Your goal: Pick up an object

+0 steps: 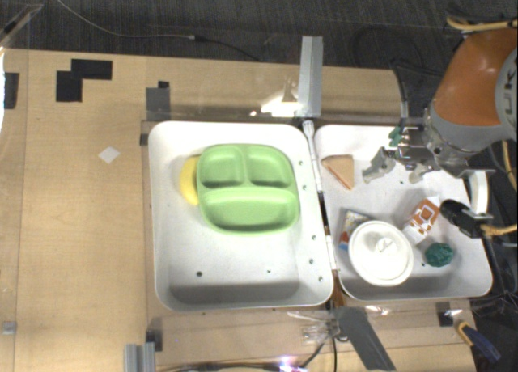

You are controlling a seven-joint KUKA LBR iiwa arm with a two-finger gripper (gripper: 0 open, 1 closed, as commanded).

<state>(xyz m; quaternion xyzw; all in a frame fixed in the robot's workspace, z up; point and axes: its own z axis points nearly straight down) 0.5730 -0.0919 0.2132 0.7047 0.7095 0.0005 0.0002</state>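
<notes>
Pale wood makes up your bench (81,225), and two shallow white bins sit side by side on it. Look first at the left bin (235,277): a green divided plate (245,186) lies in its upper half, and a yellow thing (188,180) pokes out from under the plate's 9 o'clock edge, too hidden for you to name. In the right bin (364,140) you have a tan wedge (341,170) at 10 o'clock, lying flat close to the wall shared with the left bin. A white round bowl (380,251) sits at 6 o'clock, and a crumpled packet (350,223) lies partly under its 10 o'clock side. A small orange-and-white carton (423,217) lies tilted at 3 o'clock of the bin floor, and a dark green lump (439,255) sits near it toward 5 o'clock, just beside the bowl. Your arm (477,87) comes in from 3 o'clock, its orange band over the bin's far right corner. The claw (395,175) hangs above the bin's upper middle, spread wide with nothing pinched in it. It is at 3 o'clock of the wedge and 12 o'clock of the bowl, apart from both.
</notes>
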